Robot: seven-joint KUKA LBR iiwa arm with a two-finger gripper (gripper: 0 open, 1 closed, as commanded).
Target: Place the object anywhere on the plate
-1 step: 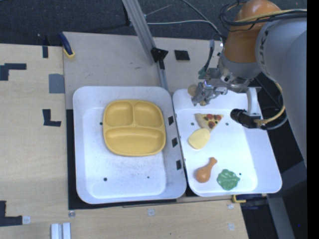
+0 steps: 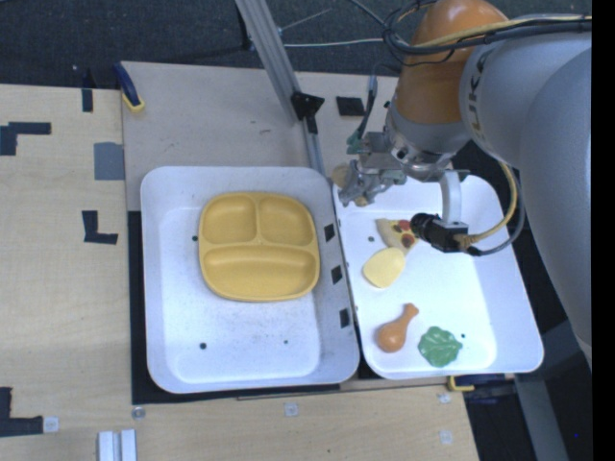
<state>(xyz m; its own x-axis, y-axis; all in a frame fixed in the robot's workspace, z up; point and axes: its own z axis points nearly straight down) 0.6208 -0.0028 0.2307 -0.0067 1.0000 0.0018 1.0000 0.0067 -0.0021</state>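
You see, at far left, a bare wooden bench [image 2: 58, 286] patched with dark tape marks; beside it sits the left bin [image 2: 168, 334], shallow and white, and in its upper half lies the yellow plate [image 2: 258, 246], a sectioned tray set flat with its three compartments facing up and nothing in them; it rests there as the goal, well apart from every loose item, so the task's placing looks not yet done.

A slanted metal rail [image 2: 274, 56] runs down from the top to the seam between the bins; just right of that seam begins the right bin [image 2: 509, 344], where all the candidate objects lie; a pale yellow wedge-like piece [image 2: 384, 267] sits near the middle, a small tan and red item [image 2: 396, 232] lies just above it, too small for you to name; lower down an orange drumstick-shaped toy [image 2: 396, 328] lies tilted beside a green leafy lump [image 2: 439, 346], near the front rim.

The gripper [image 2: 363, 186] hangs over the upper left corner of the right bin, close to the dividing wall, beneath the grey arm [image 2: 519, 84] with its orange band [image 2: 442, 46]; whether it is released, clenched or grasping anything you cannot tell, since its tip is a blur of metal seen from above; nothing is plainly visible in it; a black cable fitting [image 2: 437, 230] trails beside it.

Judged from this, the object to be moved is probably one of those in the right bin, and the pick appears unfinished.
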